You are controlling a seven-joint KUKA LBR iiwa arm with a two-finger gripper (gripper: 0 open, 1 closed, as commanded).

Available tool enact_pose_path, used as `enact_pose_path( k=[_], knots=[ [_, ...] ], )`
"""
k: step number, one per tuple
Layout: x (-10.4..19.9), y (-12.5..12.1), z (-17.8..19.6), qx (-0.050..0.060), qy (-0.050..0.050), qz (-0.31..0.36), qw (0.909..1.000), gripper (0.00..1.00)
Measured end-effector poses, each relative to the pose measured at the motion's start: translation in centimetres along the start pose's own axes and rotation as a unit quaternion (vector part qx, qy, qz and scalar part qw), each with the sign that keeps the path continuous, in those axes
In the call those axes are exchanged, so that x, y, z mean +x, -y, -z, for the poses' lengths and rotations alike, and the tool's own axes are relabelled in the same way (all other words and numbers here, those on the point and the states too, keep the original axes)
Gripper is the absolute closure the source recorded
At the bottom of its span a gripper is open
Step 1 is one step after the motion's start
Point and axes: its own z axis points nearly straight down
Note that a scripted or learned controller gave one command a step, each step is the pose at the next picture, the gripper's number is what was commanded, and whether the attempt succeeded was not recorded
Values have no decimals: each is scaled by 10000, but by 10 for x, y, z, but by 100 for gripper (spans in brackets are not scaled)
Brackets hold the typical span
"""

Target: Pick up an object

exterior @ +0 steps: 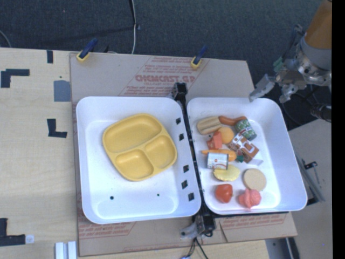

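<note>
Gripper (272, 88) hangs off the far right corner of the right bin (288, 161), past its rim, above the dark floor rather than over the contents. Two grey fingers splay outward, one toward the left at the bin's far edge, one down by the wrist, so they read as apart, nothing between them. Arm (318, 31) comes in from the upper right with the orange band above the wrist.

Task items all lie near and left of the gripper, clustered in the middle of the right bin. Closest to the gripper: a hot dog (233, 121) and a bun (207, 125) side by side at the far end of the pile, long axes running roughly left-right. Next to them a small can (245, 129), tilted. Below that a brown carton (243, 147), an orange piece (216, 140), a white box (218, 160) touching a yellow lump (226, 172). Nearest end: tomato (224, 192), tan cookie (254, 179), pink piece (249, 198), these a little apart from the rest.

Left bin (86, 144) holds a yellow tray (139, 147), three compartments, sitting tilted, well apart from the gripper.

Judgement: no pick started yet; the gripper needs to travel left and toward the near side, then drop. The hot dog is the shortest reach; the cookie or tomato look easier, being less crowded. Both bins sit on the cardboard-topped counter (108, 74).
</note>
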Motion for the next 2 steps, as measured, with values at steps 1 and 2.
enact_pose_path(
  k=[1,2],
  knots=[
    [9,-32,-181,20,-3,14,10000,0],
    [40,50,-194,16,-5,-9,10000,0]
  ],
)
